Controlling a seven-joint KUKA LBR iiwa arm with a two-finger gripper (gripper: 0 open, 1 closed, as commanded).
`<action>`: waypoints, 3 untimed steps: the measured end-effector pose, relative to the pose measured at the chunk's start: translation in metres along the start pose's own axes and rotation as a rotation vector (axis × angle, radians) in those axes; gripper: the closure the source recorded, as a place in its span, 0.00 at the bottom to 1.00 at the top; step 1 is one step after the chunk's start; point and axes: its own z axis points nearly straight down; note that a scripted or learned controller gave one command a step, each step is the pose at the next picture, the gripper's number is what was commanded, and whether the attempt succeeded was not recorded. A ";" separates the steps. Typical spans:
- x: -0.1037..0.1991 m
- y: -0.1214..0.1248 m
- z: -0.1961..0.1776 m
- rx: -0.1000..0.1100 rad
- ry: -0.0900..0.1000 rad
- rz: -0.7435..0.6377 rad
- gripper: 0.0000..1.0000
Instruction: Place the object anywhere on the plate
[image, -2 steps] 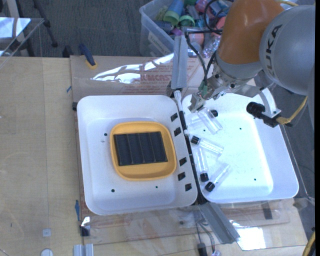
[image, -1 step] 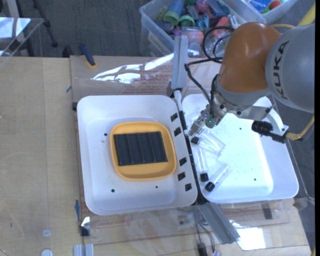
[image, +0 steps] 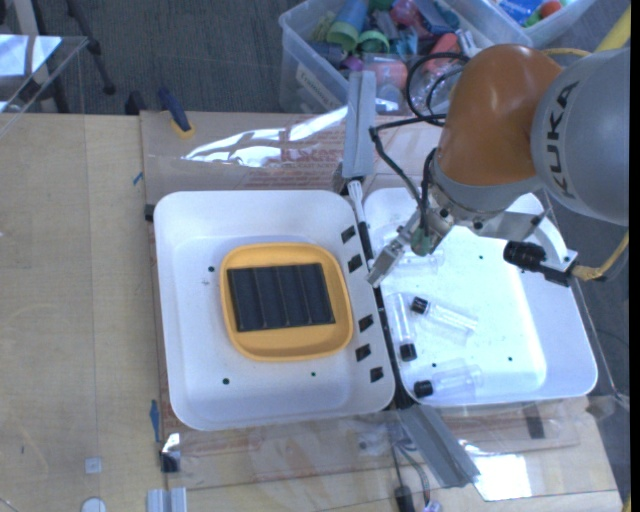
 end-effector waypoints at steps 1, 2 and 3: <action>-0.001 0.001 -0.010 -0.004 -0.002 0.003 1.00; -0.001 0.000 -0.010 -0.004 -0.002 0.003 0.00; -0.003 0.001 -0.021 -0.008 -0.004 0.006 1.00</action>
